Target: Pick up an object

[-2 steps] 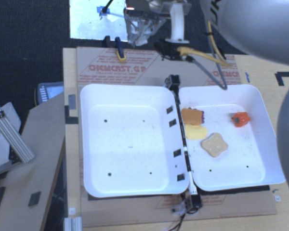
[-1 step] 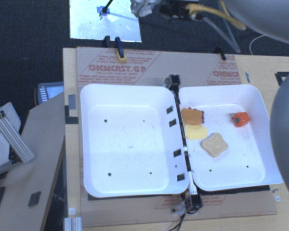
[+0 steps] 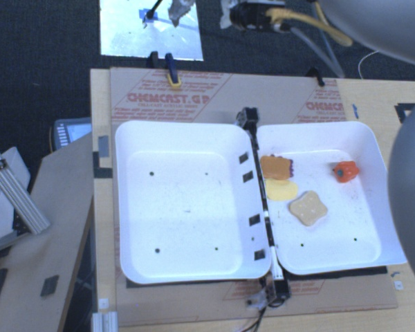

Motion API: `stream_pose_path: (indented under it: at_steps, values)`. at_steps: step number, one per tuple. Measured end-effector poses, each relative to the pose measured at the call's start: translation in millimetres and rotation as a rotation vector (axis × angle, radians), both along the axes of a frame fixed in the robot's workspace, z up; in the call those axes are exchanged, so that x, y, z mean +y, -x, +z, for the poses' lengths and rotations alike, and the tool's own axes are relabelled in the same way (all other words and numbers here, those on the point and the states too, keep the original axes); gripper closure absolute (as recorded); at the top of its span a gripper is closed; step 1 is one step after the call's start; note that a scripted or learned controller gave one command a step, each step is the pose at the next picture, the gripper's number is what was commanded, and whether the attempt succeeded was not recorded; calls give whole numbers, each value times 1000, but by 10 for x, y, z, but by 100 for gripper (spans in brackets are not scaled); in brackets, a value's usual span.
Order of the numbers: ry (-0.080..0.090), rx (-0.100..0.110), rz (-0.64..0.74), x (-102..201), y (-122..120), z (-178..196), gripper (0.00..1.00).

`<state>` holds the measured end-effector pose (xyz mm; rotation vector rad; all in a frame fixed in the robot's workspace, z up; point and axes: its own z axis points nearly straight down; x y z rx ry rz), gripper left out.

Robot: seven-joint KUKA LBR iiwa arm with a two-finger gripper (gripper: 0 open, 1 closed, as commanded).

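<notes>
The right bin holds several small items. An orange-brown block with a purple edge lies by the divider. A flat yellow disc sits just below it, and a tan toast-shaped piece lies further toward the front. A red-orange object rests near the bin's right side. My gripper hangs high beyond the far edge of the bins, well apart from every item. Its fingers stand spread open with nothing between them.
The left bin adjoins the right one along a divider with black clips. A shiny sheet lies beyond the bench, and a yellow clamp grips the far edge. The grey arm body looms at the right.
</notes>
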<state>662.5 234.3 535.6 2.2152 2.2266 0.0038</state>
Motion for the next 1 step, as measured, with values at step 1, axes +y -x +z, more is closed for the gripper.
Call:
stream_pose_path:
  at_steps: [1]
  values:
    - [-1,-2,3,3,1,116,100]
